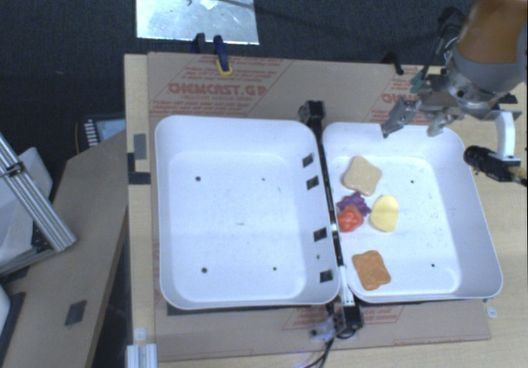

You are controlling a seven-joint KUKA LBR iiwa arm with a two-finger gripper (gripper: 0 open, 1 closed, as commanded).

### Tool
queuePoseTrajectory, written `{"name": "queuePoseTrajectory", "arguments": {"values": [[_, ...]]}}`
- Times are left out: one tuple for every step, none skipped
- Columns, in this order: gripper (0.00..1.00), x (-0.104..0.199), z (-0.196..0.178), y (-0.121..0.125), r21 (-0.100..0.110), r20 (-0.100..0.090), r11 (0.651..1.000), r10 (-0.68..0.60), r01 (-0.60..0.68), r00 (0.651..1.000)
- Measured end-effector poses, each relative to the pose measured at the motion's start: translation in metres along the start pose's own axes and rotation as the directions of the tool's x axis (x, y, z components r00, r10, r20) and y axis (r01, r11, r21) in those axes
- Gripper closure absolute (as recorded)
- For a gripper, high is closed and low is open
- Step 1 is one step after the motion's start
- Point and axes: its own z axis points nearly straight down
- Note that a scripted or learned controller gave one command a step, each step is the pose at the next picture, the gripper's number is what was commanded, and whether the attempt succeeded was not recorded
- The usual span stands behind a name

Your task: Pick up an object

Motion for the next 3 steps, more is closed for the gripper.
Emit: {"name": "queuePoseTrajectory", "arguments": {"values": [[0.0,0.018,0.117,-0.036,0.009,-0.003,1.0,0.001,-0.001,1.0],[0.0,0.064,0.085,-0.059,0.0,-0.001,1.0,-0.004,0.004,1.0],[0.0,0.042,0.086,-0.118,0.005,-0.001,1.0,0.003,-0.003,1.0]]}}
